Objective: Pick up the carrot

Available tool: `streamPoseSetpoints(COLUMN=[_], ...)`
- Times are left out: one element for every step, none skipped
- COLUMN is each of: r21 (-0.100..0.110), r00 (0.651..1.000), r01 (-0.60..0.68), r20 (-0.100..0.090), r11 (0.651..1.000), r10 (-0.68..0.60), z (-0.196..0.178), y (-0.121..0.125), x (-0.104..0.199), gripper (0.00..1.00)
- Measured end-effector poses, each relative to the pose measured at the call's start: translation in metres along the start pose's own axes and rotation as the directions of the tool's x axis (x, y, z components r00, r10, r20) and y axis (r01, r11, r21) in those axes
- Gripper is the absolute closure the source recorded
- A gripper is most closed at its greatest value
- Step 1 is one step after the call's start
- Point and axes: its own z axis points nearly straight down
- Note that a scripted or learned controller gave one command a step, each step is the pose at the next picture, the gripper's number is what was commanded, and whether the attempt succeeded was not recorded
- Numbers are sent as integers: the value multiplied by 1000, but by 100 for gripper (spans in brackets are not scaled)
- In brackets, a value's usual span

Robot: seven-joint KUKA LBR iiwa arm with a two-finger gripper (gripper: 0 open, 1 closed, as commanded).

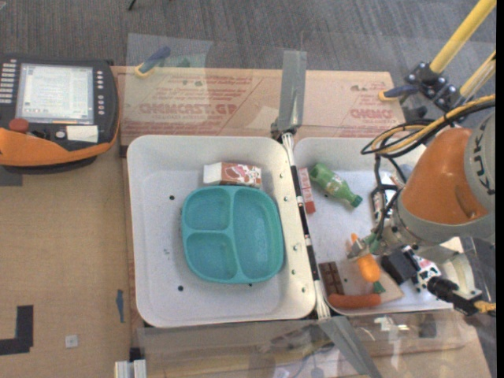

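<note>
Orange carrot (368,269), brown board (181,107) printed "CHEMCAST GP"

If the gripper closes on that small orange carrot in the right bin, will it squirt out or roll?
The small orange carrot looks like smooth, glossy plastic, so it may slip between the fingers. Its rounded, tapered shape suggests it could roll if nudged. It lies crowded between the brown chocolate bar and red sausage, under the gripper, so neighbours may shift too.
</note>
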Motion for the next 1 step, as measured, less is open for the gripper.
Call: streamPoseSetpoints(r21=[13], r00=[990], r01=[-140], r20=[-4], r11=[990], r10=[140], z=[-86], y=[22], x=[51], gripper=[100])
